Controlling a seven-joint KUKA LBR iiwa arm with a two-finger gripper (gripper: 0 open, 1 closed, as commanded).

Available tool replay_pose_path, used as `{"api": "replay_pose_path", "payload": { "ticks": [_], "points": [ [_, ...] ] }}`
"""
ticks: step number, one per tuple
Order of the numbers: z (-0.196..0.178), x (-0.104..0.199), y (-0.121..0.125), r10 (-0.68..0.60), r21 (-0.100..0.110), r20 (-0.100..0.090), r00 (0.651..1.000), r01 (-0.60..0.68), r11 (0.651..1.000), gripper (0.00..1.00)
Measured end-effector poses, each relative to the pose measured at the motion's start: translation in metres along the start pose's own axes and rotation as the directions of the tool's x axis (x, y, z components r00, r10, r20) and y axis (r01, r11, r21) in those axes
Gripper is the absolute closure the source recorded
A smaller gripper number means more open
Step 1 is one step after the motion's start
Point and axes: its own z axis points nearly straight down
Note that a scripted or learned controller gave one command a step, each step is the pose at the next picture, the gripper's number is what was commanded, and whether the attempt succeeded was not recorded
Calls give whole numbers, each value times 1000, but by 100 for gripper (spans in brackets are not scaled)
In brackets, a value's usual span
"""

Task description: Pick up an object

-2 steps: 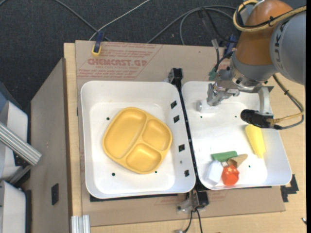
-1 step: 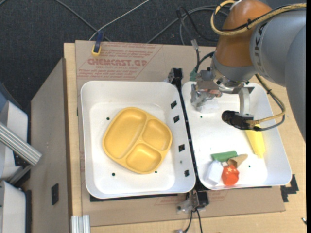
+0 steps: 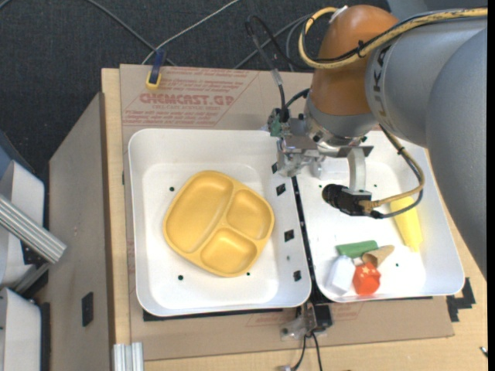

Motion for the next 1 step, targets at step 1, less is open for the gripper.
{"api": "replay_pose_path", "payload": {
  "ticks": [1],
  "points": [
    [-25,40,-13,2,-5,1,1000,-2,1000,100]
  ]
}}
